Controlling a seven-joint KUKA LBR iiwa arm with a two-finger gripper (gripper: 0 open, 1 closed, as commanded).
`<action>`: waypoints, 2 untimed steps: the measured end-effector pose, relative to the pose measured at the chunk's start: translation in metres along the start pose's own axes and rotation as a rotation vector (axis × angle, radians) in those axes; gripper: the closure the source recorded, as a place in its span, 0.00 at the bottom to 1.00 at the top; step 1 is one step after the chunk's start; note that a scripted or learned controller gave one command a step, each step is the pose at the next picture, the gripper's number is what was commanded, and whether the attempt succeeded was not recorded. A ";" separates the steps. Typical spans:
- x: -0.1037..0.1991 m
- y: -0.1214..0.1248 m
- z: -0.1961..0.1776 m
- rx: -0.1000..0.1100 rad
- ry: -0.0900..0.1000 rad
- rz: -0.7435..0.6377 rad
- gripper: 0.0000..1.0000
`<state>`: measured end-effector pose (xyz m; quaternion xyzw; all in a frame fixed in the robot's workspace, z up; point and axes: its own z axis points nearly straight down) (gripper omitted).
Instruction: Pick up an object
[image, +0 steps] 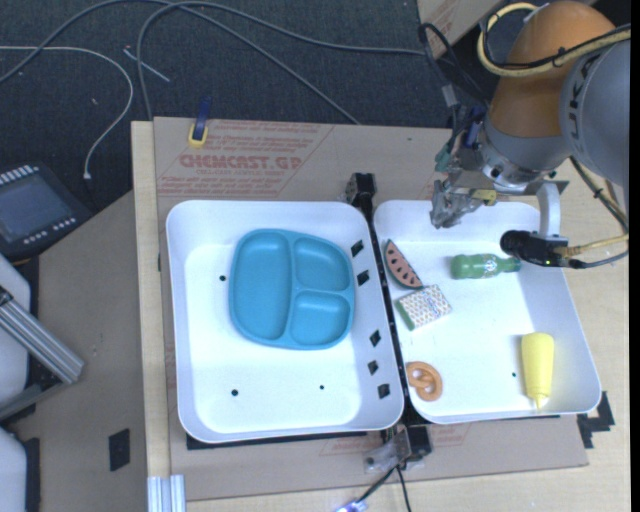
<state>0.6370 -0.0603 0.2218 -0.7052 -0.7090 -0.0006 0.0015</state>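
The right bin (570, 350) holds a watermelon slice (402, 264), a small checkered packet (423, 306), a green bottle (480, 266) lying on its side, a yellow bottle (537, 367) and a pretzel (423, 380). My gripper (447, 209) hangs over the bin's far left corner, above and right of the watermelon slice and up-left of the green bottle. Nothing shows between its fingers.
The left bin (200, 330) carries a blue divided plate (292, 288). Black clips line the wall between the bins (376, 300). A black clamp (360, 187) sits at the far end of that wall. Cables trail over the dark floor behind the bench.
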 end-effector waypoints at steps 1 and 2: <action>0.064 -0.008 -0.006 0.000 0.001 -0.002 1.00; 0.124 -0.009 -0.012 -0.002 0.000 -0.002 1.00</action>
